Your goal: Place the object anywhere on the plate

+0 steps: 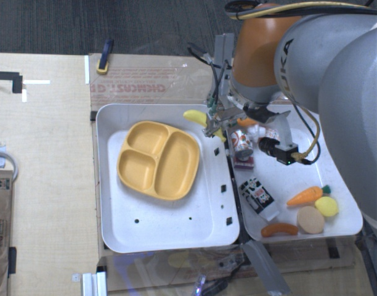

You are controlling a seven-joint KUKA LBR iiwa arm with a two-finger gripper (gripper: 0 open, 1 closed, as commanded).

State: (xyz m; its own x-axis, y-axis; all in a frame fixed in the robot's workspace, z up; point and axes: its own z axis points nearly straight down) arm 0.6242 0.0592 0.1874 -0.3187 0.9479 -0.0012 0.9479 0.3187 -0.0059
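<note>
Banana (194, 117) hangs pinched between the fingers of the gripper (212, 126), over the left bin's (114, 227) back rim, at about one o'clock from the yellow divided plate (159, 159). From where I stand, it should carry toward seven o'clock until the fruit is squarely above a compartment, then let go low. Carrot (305, 195), lemon (327, 206) and sausage (279, 229) lie in the right bin (348, 217).

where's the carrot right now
The carrot lies in the right bin, toward its lower right side in the camera view, just left of a yellow lemon and above a round tan piece.
</note>
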